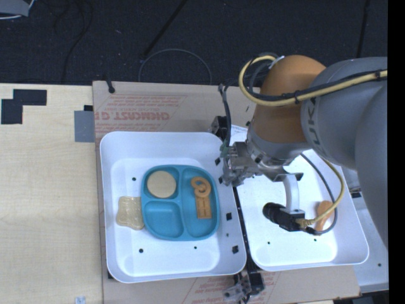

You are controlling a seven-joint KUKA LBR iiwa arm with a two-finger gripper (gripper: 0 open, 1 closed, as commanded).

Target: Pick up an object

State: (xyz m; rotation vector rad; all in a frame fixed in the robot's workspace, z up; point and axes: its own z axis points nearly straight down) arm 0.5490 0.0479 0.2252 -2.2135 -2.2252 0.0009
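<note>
My hand [233, 166] hangs at the left bin's [120, 258] right edge; apart or together, I cannot tell. I'd come down squarely on the wooden key [202, 197] in the blue tray's [166, 225] right compartment.

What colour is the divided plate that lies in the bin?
The plate is blue; the camera view, looking down on it, shows this best.

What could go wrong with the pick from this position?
1. The gripper is over the seam where the left bin meets the right bin. A straight descent would likely strike a rim.
2. The round tan disc and the tan key-shaped piece lie flat in compartments of the blue divided plate. Its ridges may block a grasp, or the plate may be dragged along.
</note>
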